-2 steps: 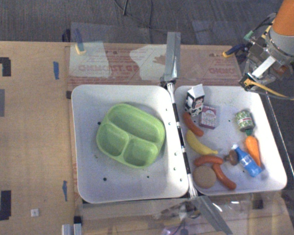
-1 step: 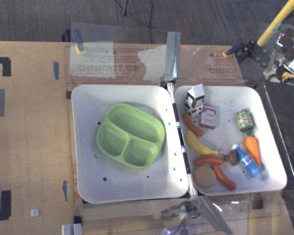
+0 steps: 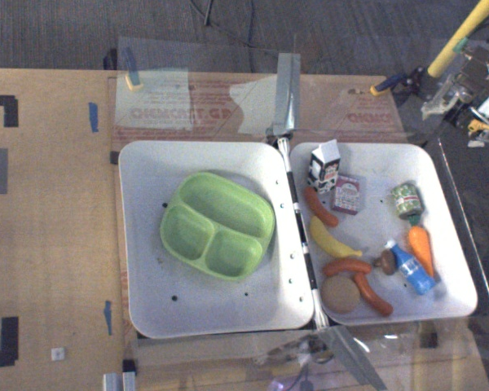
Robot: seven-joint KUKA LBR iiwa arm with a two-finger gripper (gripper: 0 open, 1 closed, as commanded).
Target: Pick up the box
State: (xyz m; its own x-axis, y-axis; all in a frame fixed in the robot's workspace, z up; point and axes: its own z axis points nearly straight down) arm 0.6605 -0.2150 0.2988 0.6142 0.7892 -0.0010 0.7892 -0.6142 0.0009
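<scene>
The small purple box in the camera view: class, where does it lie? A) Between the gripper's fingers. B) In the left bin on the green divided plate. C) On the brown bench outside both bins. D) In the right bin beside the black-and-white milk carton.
D: the small purple box lies flat on the floor of the right white bin, just right of the upright black-and-white milk carton and apart from the green divided plate.

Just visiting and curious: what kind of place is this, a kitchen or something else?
Probably a robot test bench, not a kitchen. Two white bins sit on a taped board; one holds a green plate, the other toy food such as a banana and a carrot.
</scene>
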